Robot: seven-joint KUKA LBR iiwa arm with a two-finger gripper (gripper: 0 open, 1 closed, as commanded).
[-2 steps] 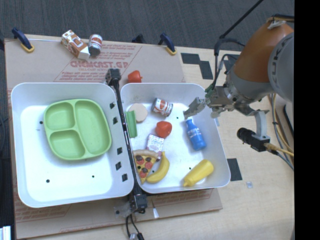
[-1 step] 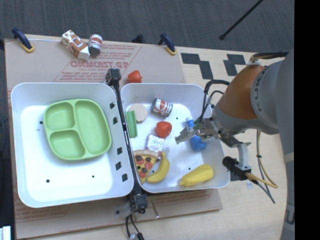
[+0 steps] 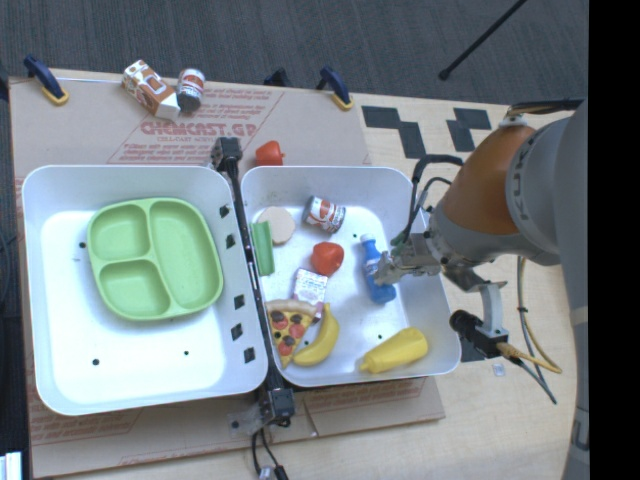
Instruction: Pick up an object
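Right bin point(image 3: 395, 180), centre-right of frame: gripper point(image 3: 385, 268) low over blue bottle point(image 3: 376, 273), apparently touching it; whether it grips cannot be told. Nearby: tomato point(image 3: 327, 257), banana point(image 3: 320, 340).

Right bin point(image 3: 330, 180): crowded w/ items, narrow gaps btwn them. Left bin point(image 3: 60, 358): open floor around green tray point(image 3: 155, 258).

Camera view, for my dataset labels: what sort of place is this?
Probably a robot lab test bench: a cardboard sheet clamped down, two white bins holding toy food like a banana, and a tripod leg on carpet.
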